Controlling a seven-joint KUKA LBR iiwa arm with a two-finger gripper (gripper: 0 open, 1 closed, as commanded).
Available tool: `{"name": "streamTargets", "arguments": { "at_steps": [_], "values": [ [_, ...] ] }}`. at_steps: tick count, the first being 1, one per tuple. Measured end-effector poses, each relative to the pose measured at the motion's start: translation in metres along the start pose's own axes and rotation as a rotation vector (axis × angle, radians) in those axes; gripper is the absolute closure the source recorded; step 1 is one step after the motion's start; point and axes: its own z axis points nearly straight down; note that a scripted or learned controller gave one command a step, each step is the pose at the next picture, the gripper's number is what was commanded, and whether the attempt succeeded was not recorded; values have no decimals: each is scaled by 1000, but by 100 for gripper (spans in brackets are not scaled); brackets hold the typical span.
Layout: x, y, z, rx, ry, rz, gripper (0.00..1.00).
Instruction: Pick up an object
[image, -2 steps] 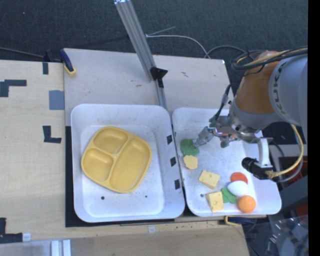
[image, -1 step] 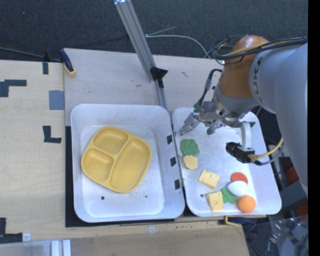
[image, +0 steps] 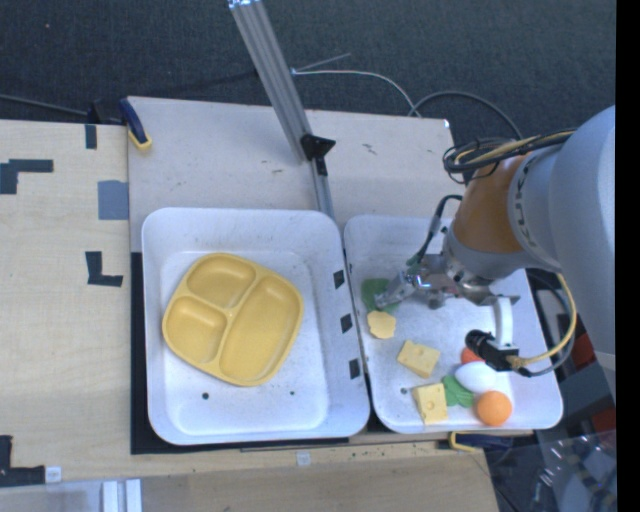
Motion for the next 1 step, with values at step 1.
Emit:
{"name": "streamTargets", "arguments": {
  "at_steps": [1],
  "values": [
    [17,-39,-2,0,-2,-4,0]
  ]
}}
